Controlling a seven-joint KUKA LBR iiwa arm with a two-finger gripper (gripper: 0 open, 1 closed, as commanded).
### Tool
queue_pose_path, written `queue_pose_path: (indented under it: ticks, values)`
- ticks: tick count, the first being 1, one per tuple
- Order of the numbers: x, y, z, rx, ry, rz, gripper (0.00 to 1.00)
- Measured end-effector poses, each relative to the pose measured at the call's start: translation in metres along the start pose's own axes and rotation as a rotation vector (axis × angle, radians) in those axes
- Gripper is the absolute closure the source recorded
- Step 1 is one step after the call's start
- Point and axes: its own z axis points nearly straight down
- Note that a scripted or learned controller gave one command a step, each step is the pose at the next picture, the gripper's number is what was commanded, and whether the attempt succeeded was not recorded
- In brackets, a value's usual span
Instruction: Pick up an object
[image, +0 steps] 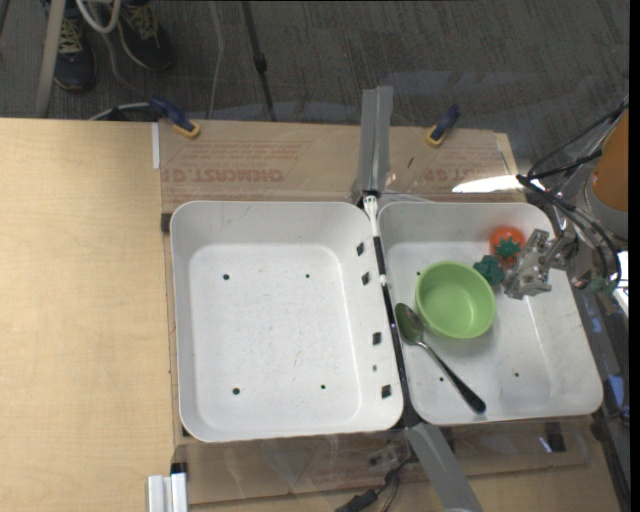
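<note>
Looking down over the tabletop (80, 300), I see two white bins side by side on a sheet of brown cardboard (300, 165) that bears red printing, upside down from here; it seems to read something like "CHEMCAST GP", though I cannot be sure. The left bin (185, 300) sits beside the right bin (560, 390), which holds a green bowl (455, 300), a metal spoon (435, 355) with a dark handle lying just in front of the bowl, and a small orange and green toy (503, 245) near the far wall. The jaws (527, 268) hang low over the right bin, just beside that toy and close to the bowl's right rim. Whether they are released or clenched I cannot tell.
</note>
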Motion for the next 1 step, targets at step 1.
queue_pose_path:
  ticks: [1]
  values:
    - [0.0003, 0.0003, 0.0006, -0.001, 0.002, -0.001, 0.00]
